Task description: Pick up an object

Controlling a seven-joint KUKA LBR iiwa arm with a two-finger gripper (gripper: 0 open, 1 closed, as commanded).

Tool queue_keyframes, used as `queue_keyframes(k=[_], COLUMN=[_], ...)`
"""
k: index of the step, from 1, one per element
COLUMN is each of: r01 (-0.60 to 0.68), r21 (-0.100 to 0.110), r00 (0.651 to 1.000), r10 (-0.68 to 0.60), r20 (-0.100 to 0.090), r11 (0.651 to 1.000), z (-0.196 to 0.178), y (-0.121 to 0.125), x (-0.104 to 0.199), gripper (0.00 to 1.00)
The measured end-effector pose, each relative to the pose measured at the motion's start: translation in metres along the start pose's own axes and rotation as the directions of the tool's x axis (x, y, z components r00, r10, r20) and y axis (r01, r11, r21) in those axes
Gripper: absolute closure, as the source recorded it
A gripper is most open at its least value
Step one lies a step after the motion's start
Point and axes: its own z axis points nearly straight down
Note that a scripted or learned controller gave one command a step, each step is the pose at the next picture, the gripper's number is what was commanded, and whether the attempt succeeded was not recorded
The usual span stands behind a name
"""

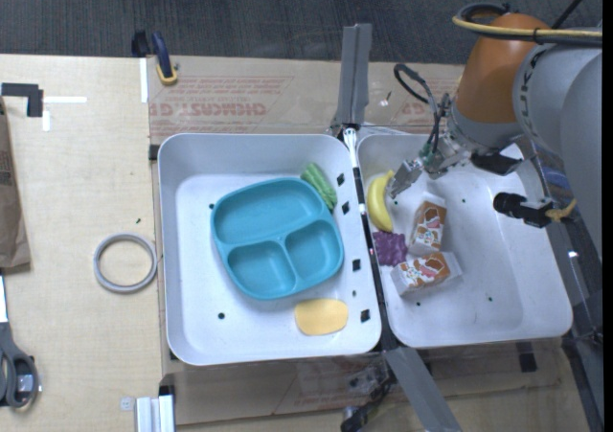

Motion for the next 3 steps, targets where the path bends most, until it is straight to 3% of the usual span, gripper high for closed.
queue_keyframes(k=[1,2,3], r01=[0.011,0.004,0.139], r21=[0.004,0.005,-0.010], r00=[1.000,1.000,0.990], r10=[-0.011,-0.004,-0.139], r20=[-0.003,-0.004,0.007], r11=[1.000,1.000,0.990], z=[0.002,-0.088,-0.006], y=[-0.050,-0.095,-0.143], x=[0.019,0.076,0.053], gripper=[0.00,0.00,0.00])
